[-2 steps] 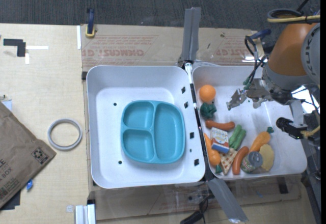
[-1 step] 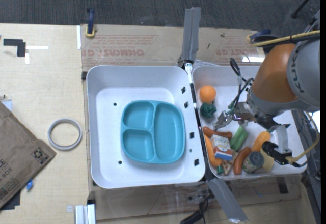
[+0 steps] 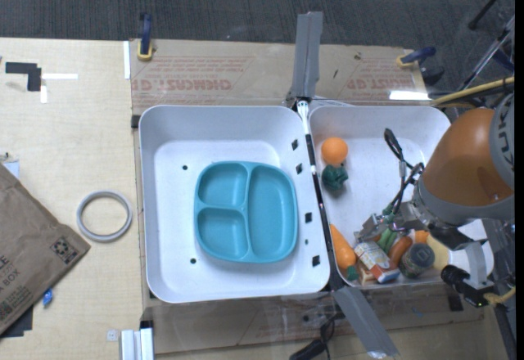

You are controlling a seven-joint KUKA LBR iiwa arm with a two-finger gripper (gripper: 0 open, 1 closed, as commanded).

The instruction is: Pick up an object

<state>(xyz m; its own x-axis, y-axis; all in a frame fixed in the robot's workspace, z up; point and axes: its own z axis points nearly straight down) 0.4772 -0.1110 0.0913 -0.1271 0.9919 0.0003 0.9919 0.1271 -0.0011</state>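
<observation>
Left bin (image 3: 164, 211): teal divided tray (image 3: 246, 211).
Right bin (image 3: 368, 117): orange ball (image 3: 333, 150), carrot (image 3: 342, 245), clutter at near edge.
Claw (image 3: 385, 227): over clutter; opening cannot be told.
Counter (image 3: 49, 146): tape ring (image 3: 104, 215) at left.

Above the tool (image 3: 391, 229) swells a broad, rounded orange band (image 3: 467, 158), smooth and glossy. Beyond it the arm (image 3: 506, 137) runs pale grey. A grey collar sits just below the orange. The tool itself is dark metal, small and cluttered, with thin black cables (image 3: 401, 162) trailing beside it.
</observation>
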